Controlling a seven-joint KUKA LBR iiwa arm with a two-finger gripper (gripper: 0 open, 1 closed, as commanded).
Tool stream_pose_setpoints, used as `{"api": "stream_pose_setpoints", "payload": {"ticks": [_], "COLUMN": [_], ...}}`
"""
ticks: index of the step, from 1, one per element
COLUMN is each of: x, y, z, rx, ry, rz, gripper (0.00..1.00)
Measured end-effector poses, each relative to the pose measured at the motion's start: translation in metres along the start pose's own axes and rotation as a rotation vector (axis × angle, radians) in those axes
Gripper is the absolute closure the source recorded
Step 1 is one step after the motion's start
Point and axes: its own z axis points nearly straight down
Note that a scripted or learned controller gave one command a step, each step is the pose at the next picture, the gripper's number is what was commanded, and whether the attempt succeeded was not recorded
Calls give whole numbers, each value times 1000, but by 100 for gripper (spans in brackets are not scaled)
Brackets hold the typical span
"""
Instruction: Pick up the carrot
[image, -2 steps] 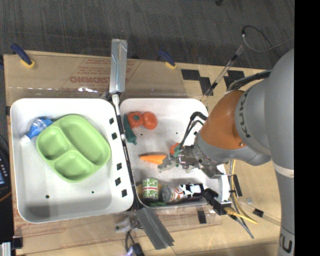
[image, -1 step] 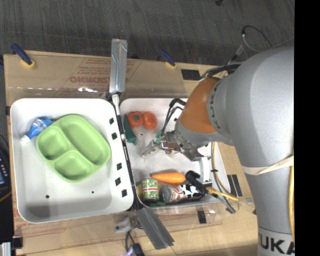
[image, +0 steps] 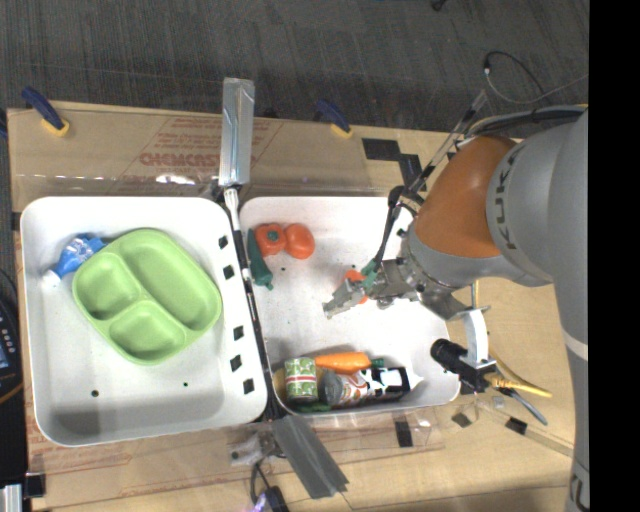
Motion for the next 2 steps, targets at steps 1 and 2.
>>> {"api": "stream_pose_setpoints", "payload": {"ticks": [1,2], "x": [-41,-10], "y": [-44,-38], "z": [27,91], "rx": [1,-6], "ry": [1,-1], "rz": [-172,-190], "gripper": [0,0]}}
